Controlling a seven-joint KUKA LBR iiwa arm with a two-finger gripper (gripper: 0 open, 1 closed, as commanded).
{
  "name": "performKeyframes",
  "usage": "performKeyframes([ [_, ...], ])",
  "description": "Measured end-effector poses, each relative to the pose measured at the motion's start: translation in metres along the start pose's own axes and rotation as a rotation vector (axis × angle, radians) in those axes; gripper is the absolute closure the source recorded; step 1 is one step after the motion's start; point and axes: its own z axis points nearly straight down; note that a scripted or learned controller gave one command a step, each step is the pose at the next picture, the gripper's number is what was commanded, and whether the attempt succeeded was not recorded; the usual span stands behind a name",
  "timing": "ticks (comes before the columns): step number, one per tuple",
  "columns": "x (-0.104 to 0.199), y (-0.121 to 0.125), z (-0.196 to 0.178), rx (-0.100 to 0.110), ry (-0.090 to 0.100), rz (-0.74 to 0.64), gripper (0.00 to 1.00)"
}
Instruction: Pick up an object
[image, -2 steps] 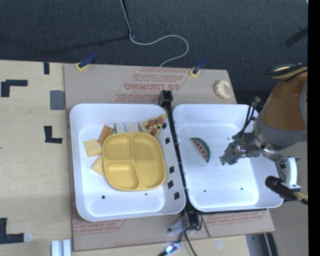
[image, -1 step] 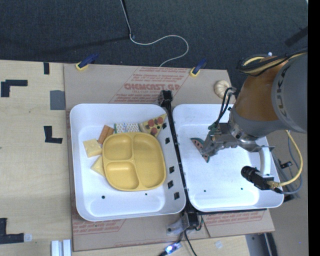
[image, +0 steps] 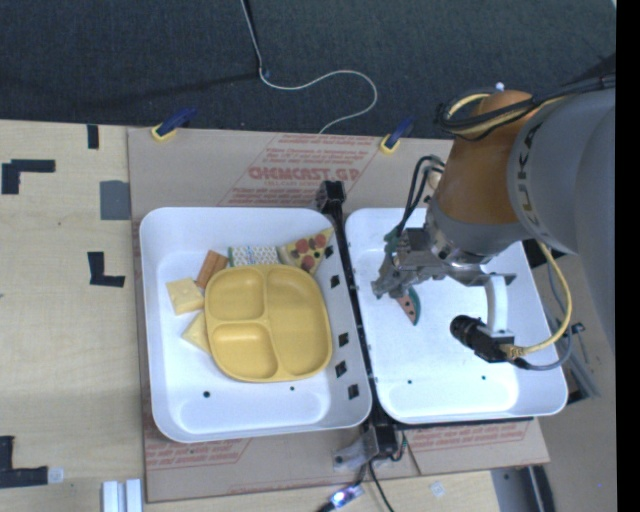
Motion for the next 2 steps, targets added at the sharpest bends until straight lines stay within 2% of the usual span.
performKeyframes([
  [1,0.038,0.024,0.004,0.0,0.0,0.001,1.0],
  [2,0.091,0.045,-0.01,-0.001,0.001,-0.001,1.0],
])
